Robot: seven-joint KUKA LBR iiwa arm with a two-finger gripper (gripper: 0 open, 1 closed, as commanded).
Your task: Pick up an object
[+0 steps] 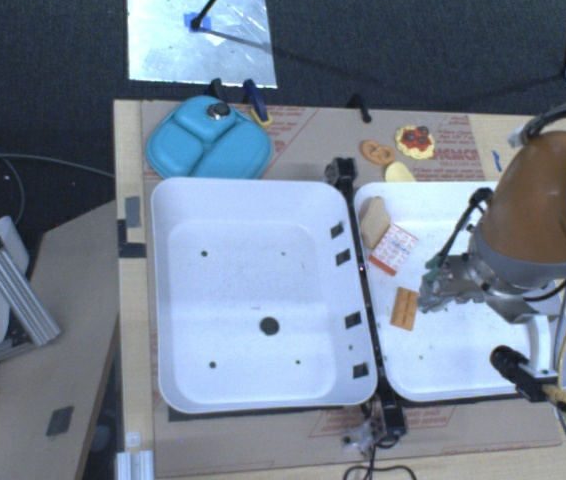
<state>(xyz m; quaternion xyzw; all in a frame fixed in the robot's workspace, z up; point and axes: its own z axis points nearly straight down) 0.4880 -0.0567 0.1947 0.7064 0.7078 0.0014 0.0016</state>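
Over the right bin (463,383), the arm (538,203) hangs low with its gripper (441,290) just beside an orange block (404,308) near the bin's left wall; whether it is open I cannot tell. Nothing looks lifted yet; a red-and-white packet (393,248) and a tan piece (374,221) lie toward the far-left corner.

pincer (433,296) beside orange block (404,308), right bin (443,388)

Even overhead light, slight softness
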